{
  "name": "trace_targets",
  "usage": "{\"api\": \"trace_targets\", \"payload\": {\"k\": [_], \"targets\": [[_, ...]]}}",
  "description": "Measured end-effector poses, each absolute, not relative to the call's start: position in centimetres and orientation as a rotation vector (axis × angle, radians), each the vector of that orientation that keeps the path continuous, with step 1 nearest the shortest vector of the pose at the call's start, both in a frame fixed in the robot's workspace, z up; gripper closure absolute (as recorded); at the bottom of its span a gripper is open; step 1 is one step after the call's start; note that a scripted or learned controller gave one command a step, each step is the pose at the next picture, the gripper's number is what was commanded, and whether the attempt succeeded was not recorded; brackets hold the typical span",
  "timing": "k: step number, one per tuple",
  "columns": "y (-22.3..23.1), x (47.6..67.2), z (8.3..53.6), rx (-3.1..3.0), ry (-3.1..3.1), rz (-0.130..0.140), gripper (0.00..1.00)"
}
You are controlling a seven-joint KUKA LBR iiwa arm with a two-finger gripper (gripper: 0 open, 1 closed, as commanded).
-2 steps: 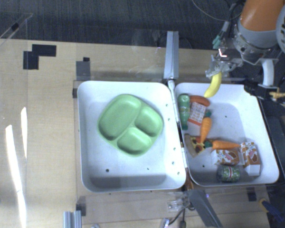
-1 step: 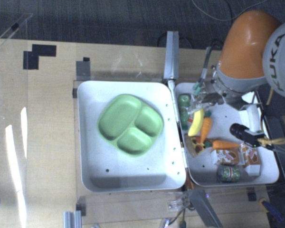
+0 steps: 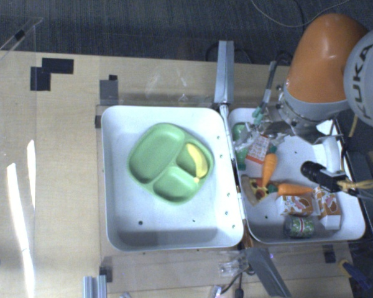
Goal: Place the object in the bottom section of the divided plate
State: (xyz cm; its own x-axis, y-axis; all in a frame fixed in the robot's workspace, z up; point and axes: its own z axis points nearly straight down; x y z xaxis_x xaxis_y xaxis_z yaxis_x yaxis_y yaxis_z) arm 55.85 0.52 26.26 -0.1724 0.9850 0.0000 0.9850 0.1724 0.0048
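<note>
Camera view: the tool (image 3: pixel 261 128) hangs over the top-left corner of the right bin (image 3: pixel 345 225), low among the clutter. We cannot tell whether it is released or clenched, and we see nothing clearly held in it. The task names no object, so we judge it to be what sits closest under the tool: a white-and-red packet (image 3: pixel 258 149) and, touching it, a carrot (image 3: pixel 268 168). We take the carrot as the likelier pick. It lies in the right bin near the wall shared with the left bin (image 3: pixel 112 166). Its long axis runs top to bottom in the view, tilted slightly, with the lower end pointing down-left. Which end is the tip is too small to tell. The green plate (image 3: pixel 150 151) is in the left bin. Its bottom section (image 3: pixel 174 186) is bare, and a yellow piece (image 3: pixel 198 160) lies in the right section just beside it. Risks: the clutter is tight, so a close could catch the packet instead, or both things. The carrot is round and could slip or roll out. A second carrot (image 3: pixel 295 189) and a can (image 3: pixel 298 226) lie nearby and could get knocked. On release, a small offset would put the carrot over the ridge onto the yellow piece.
</note>
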Motion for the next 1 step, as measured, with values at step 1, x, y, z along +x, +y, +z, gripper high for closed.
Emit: {"api": "trace_targets", "payload": {"k": [1], "targets": [[4.37, 56.44, 24.42, 1.611, 2.692, 0.007, 0.0]]}}
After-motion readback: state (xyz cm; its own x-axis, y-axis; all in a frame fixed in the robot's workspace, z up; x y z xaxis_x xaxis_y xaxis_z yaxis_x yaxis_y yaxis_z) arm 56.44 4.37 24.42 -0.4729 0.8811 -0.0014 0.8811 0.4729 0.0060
